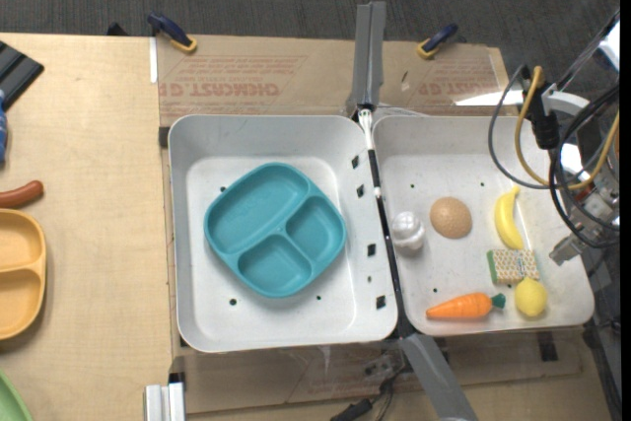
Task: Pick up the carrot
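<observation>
Here, carrot (460, 308) lying flat near the front wall of the right bin (434, 141), tip toward the divider, green stub toward the lemon (530, 298); open floor along its long sides, presumably enough for fingers to straddle it crosswise. Close by: a patterned sponge (513, 264) just behind the stub, a banana (507, 219) farther back, a brown egg-shaped object (451, 218) and a small white piece (406, 230) toward the divider, all apart from the carrot. Left bin (182, 212) carrying only a teal divided plate (275, 230). Robot arm (582, 163) at the right rim amid looped cables; hand cropped or hidden there, its state impossible to tell. Pickup judged not yet begun.
</observation>
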### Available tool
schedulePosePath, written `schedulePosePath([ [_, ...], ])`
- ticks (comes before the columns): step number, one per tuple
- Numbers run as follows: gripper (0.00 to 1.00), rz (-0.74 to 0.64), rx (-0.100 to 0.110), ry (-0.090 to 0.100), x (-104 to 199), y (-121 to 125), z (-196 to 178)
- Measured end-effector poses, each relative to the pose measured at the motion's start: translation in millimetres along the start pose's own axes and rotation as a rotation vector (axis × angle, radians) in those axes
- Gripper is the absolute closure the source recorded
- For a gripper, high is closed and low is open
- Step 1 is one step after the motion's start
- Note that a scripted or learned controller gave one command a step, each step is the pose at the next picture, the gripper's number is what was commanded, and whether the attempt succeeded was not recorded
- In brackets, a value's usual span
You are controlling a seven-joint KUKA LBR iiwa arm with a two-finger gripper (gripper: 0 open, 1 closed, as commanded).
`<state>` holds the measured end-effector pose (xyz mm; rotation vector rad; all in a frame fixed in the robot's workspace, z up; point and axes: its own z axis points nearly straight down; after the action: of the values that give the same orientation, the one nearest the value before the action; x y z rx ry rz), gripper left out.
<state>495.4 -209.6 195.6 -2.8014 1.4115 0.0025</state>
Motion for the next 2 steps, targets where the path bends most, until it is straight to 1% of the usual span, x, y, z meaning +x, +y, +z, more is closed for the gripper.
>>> schedulePosePath([
  [1,1.00,-0.240,-0.003,-0.005,-12,-2,73],
  [2,1.00,-0.089,0.000,-0.001,-5,-69,-3],
])
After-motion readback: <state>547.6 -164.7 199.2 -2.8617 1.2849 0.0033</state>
